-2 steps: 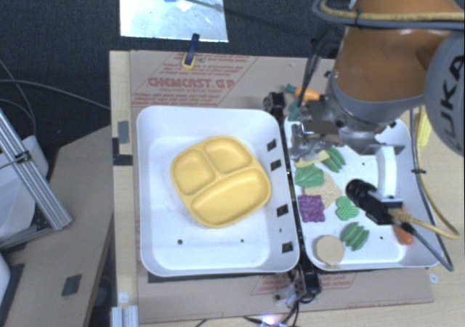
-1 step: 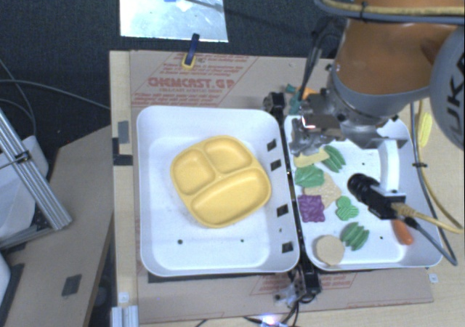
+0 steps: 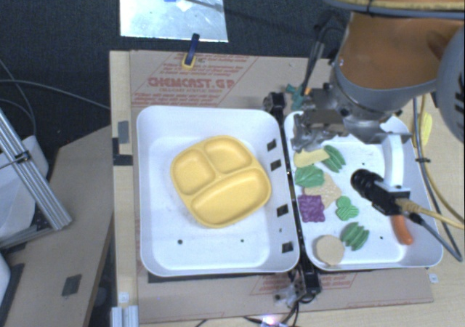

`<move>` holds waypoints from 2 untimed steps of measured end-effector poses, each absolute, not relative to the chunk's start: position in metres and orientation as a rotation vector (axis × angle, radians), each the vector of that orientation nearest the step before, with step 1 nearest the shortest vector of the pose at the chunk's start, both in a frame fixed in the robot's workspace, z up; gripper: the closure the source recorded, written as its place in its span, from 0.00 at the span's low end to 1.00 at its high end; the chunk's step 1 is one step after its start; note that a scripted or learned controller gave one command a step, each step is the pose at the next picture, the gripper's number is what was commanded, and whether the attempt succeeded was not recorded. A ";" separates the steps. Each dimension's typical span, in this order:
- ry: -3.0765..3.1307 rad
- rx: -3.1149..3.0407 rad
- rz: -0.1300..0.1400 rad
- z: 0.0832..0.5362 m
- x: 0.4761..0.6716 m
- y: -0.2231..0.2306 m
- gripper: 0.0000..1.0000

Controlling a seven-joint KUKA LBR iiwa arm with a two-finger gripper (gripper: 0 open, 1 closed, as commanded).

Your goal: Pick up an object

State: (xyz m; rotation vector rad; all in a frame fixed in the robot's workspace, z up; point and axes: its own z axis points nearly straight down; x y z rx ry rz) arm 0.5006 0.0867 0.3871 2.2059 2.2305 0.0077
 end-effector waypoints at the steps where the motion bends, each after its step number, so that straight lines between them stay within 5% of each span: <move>1: 2.234 2.200 0.010 0.398 0.501 0.087 1.00; 2: 2.206 2.228 0.003 0.413 0.487 -0.028 1.00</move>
